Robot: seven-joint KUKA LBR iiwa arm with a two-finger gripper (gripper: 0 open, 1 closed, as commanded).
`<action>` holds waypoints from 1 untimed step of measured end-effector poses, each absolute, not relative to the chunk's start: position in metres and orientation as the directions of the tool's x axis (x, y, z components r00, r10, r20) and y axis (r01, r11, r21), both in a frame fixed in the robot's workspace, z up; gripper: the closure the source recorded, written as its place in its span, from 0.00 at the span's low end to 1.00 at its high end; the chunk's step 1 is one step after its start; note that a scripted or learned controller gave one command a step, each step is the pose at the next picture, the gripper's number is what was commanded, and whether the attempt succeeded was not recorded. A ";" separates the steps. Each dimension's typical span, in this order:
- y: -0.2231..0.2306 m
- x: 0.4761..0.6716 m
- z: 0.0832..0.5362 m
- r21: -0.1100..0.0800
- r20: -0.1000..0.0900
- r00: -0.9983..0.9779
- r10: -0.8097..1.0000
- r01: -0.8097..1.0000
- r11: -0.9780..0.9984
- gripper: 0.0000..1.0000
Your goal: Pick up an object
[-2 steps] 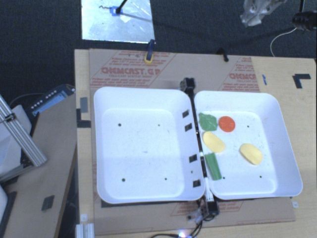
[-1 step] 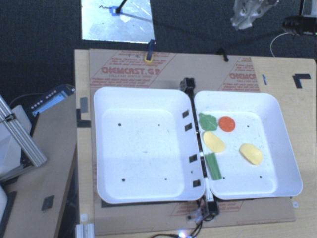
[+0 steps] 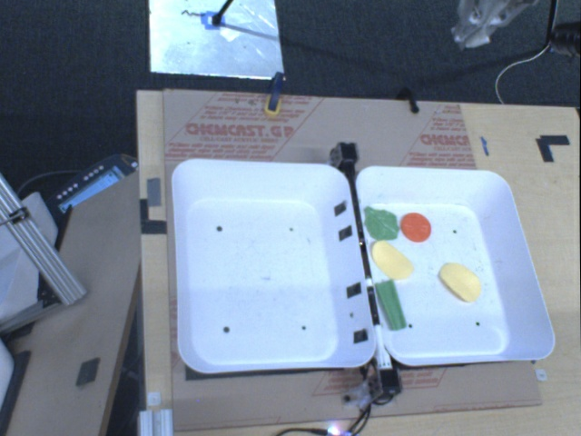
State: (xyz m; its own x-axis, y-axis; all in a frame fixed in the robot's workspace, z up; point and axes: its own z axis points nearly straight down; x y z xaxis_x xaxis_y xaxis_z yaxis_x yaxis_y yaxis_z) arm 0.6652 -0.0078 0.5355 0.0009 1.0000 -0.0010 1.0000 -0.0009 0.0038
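Bench with two white bins: right bin (image 3: 508,243) holds green stick (image 3: 391,303) at its near-left edge, two yellow pieces, then green leaf and orange disc (image 3: 416,227); gripper (image 3: 486,12) at far right, state indiscernible; best target the isolated yellow piece (image 3: 460,282).

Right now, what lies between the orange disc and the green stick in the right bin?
In the camera view, a yellow oval piece lies between the orange disc and the green stick.
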 end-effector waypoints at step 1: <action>-0.075 0.668 0.512 0.001 -0.002 0.004 1.000 1.000 -0.004 1.00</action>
